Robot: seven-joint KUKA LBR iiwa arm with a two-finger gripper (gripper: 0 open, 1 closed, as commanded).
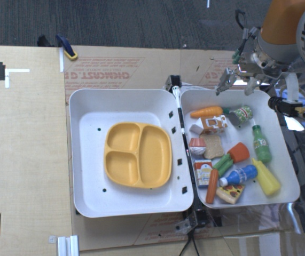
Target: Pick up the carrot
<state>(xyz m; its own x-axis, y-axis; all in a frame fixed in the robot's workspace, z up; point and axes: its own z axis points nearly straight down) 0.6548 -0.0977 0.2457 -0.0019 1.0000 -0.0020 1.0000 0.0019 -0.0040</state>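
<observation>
Gripper [236,84] hangs over the back rim of the right bin [287,159], fingers spread apart, nothing between them. Carrot [206,112] lies on its side at the back of that bin, just below and left of the gripper, beside a small green can [242,114]. Left bin [83,159] holds a yellow divided plate [139,155].

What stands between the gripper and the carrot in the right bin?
Nothing visible. The gripper, fingers open, hangs above the right bin's far rim, and the carrot lies uncovered just inside that rim, with the small carton beside it, not over it.
</observation>
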